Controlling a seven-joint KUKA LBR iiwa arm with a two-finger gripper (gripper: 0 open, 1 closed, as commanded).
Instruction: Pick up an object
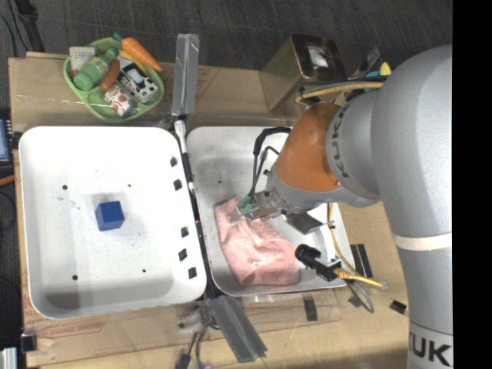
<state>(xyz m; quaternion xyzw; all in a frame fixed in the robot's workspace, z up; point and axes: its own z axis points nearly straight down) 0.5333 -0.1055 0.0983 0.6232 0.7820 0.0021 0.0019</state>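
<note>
A pink cloth [254, 248] lies crumpled in the front half of the right bin [223, 160]. My gripper [252, 207] hangs low over the cloth's upper edge, touching or nearly touching it; the wrist above hides its fingers. A blue cube [110, 214] rests in the middle of the left bin [46, 167], far from the gripper.
A green bowl [92, 106] of toy food, with a carrot on top, sits behind the left bin. A cardboard box [304, 60] stands behind the right bin. The arm's grey and orange body covers the right bin's right side.
</note>
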